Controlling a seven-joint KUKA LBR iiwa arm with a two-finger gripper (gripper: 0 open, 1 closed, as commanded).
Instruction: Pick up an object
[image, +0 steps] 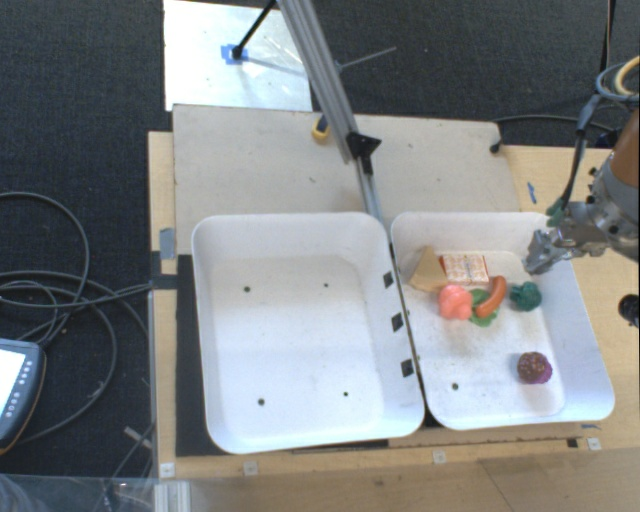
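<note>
The gripper (540, 255) hangs at the right bin's (585, 385) upper right rim, nothing visibly in it; how wide it is set, I cannot tell. Just below it sits a green broccoli-like toy (525, 295), beside an orange carrot (490, 298) and pink toy (454, 302). A purple ball (534, 368) lies apart, lower right. The green piece looks light, rigid, slightly bumpy; I would pinch it across its middle.
</note>
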